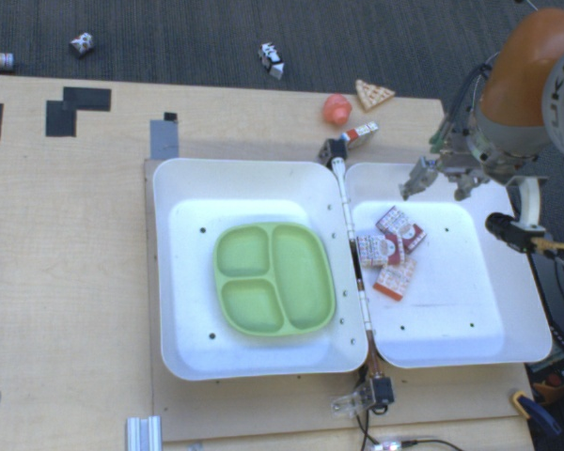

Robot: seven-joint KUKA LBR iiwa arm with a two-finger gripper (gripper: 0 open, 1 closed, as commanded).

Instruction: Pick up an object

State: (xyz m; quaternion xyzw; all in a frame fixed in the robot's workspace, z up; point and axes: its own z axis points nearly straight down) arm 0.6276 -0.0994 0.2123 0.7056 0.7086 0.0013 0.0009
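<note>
On the left, a white bin (169,280) holds a green divided plate (273,280). Next to it, the right bin (489,327) carries small red-and-white packets (391,248) bunched near its left wall, lying flat. Above that bin's upper right part the grey arm (531,73) bends down from the right, and its gripper (442,181) hangs with fingers spread and nothing between them, apart from the packets.
</note>
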